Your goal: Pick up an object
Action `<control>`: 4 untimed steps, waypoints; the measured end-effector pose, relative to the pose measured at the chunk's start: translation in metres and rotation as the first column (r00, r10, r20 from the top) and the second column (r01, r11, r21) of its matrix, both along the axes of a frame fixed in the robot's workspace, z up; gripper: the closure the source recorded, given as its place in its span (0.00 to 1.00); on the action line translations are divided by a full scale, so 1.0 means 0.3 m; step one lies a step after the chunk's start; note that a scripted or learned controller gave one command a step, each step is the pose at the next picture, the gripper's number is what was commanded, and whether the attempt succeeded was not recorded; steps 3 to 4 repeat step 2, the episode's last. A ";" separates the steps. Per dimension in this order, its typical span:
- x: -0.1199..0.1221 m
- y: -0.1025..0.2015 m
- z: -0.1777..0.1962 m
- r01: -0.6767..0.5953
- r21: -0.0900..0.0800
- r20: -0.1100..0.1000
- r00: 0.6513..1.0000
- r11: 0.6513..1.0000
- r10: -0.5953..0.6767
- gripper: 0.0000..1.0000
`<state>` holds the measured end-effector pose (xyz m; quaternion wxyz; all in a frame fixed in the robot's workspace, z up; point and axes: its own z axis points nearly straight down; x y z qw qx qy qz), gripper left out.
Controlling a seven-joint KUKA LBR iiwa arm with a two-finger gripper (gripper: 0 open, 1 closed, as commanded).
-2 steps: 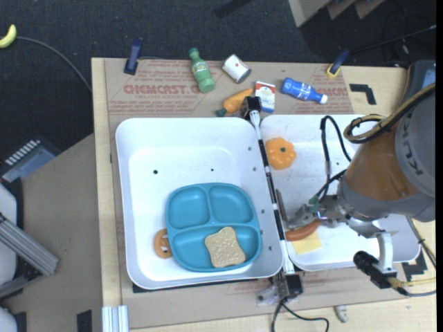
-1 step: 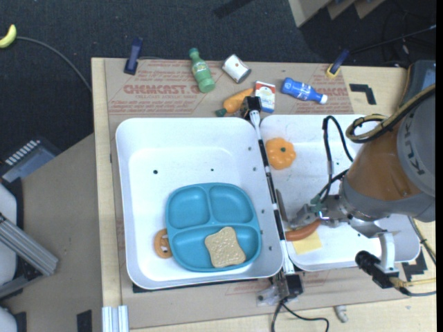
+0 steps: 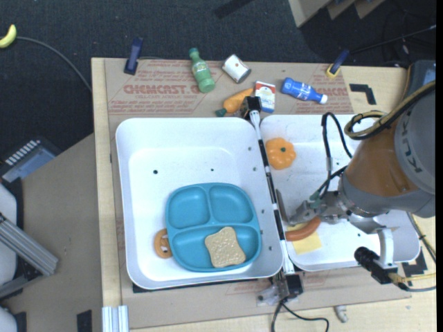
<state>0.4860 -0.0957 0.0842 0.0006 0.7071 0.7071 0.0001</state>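
My gripper [image 3: 306,214] is low in the right bin [image 3: 332,133], at its front left corner by the dividing wall. Right under it lies a reddish-orange sausage [image 3: 302,232], which rests partly on a yellow cheese slice [image 3: 308,245]. The gripper seems to touch the sausage's upper edge, and the arm's wrist hides the contact. An orange pumpkin-like toy [image 3: 279,153] sits further back in the same bin. In the left bin [image 3: 138,151], a blue divided plate [image 3: 201,213] carries a slice of bread [image 3: 224,247], and a small pretzel [image 3: 162,243] lies at the plate's left edge.
On the bench behind the bins lie a green bottle [image 3: 202,70], a white can [image 3: 236,68], a carrot [image 3: 235,103], a small carton [image 3: 264,95] and a blue bottle [image 3: 302,90]. The arm's bulky orange-banded wrist [image 3: 377,168] covers the right bin's right half.
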 end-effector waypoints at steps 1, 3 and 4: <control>-0.005 0.010 0.000 0.000 0.001 -0.002 1.000 1.000 0.000 0.00; 0.036 0.004 0.000 0.000 -0.001 0.000 1.000 1.000 0.000 0.00; 0.036 0.004 0.000 0.000 -0.001 0.000 1.000 1.000 0.000 0.00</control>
